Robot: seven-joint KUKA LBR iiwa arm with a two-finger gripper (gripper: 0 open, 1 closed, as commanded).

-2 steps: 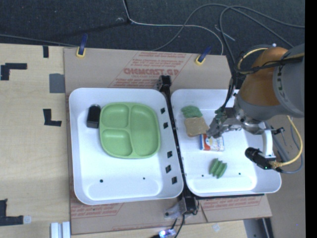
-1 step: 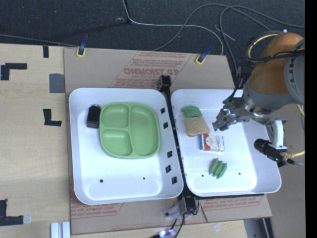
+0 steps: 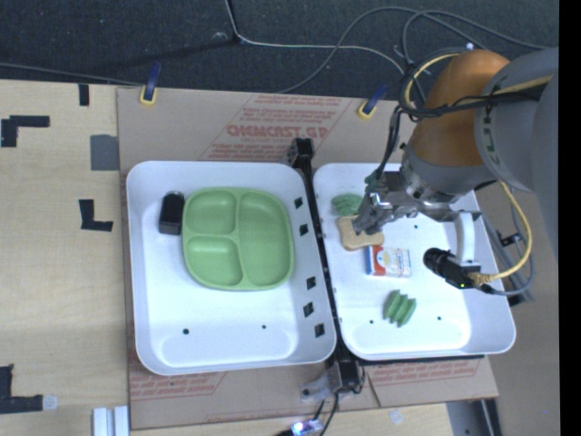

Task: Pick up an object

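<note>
My gripper [image 3: 370, 218] hangs over the upper left of the right bin [image 3: 454, 339], just above a tan toast-like piece [image 3: 355, 237] that lies on the bin floor. Its fingers point down at that piece, and their spread is hidden from this angle. Behind them, against the bin's far wall, lies a pale green leafy item [image 3: 345, 203]. A small white packet with red and blue print [image 3: 388, 262] sits to the lower right of the tan piece. Nearer the front, a green pea-pod-like item [image 3: 398, 307] rests alone.
The left bin [image 3: 218, 348] holds a green divided plate [image 3: 239, 239] and a small black block [image 3: 172, 213] at the plate's left. A black clamp strip [image 3: 313, 271] runs between the bins. Cables loop around the arm at the right.
</note>
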